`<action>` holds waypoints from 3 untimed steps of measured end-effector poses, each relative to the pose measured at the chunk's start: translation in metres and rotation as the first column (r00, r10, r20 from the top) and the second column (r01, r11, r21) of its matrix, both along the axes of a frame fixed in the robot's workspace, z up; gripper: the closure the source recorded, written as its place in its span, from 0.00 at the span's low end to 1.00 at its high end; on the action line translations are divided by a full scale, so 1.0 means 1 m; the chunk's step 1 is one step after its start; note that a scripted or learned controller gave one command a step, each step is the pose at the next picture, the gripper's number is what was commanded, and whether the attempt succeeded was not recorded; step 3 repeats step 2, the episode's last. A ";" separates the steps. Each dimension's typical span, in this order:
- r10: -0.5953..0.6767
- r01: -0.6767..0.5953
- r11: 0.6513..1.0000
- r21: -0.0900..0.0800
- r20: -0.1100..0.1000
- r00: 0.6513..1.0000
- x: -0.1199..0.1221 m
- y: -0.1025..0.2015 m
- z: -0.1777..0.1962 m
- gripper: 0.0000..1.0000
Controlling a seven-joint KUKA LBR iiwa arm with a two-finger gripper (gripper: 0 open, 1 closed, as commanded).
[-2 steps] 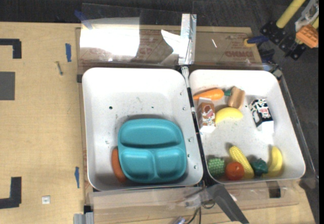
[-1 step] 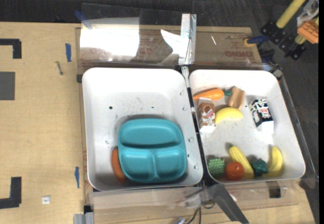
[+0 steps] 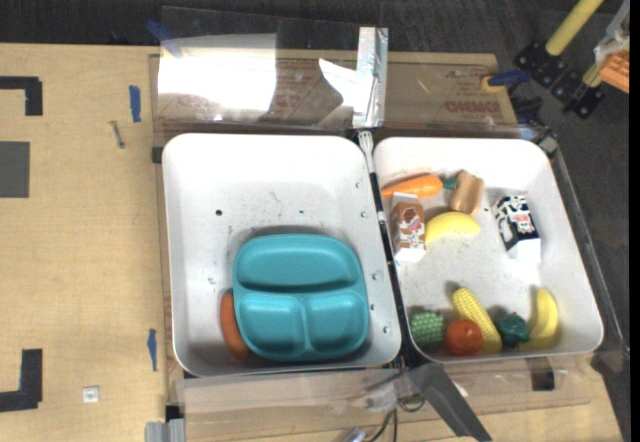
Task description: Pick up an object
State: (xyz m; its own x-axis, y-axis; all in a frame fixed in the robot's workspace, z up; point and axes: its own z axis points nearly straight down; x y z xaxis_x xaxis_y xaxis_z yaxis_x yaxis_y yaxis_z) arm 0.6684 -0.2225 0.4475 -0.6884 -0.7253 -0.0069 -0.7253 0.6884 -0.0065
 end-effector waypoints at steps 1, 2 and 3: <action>-0.002 0.002 1.000 0.001 0.011 1.000 0.002 0.000 0.012 1.00; 0.277 -0.277 0.961 0.004 -0.009 0.961 -0.009 0.000 -0.072 1.00; 0.277 -0.277 0.961 0.004 -0.009 0.961 -0.009 0.000 -0.072 1.00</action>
